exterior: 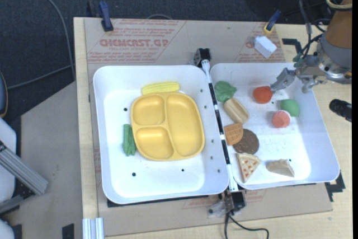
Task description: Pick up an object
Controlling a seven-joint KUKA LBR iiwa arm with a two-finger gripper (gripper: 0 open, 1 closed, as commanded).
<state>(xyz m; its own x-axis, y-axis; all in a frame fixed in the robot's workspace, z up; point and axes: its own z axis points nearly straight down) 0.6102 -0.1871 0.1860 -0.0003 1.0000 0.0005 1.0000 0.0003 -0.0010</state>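
Observation:
My gripper (294,83) hangs over the far right part of the right bin (320,132), fingers spread open and nothing between them. One fingertip (278,83) is just right of a red tomato (262,94). A green piece (290,107) lies just below the gripper, with a pink-red ball (281,118) beside it. Further left are a green leaf (225,89) and a hot dog bun (235,109). Toward the front lie a waffle piece (232,132), a brown cookie (247,142), a pizza slice (248,165) and a tan wedge (280,167).
The left bin (106,120) holds a yellow divided plate (166,125), a corn cob (160,88) behind it and a green pod (129,139) to its left. A small white block (265,46) sits on the bench behind the right bin.

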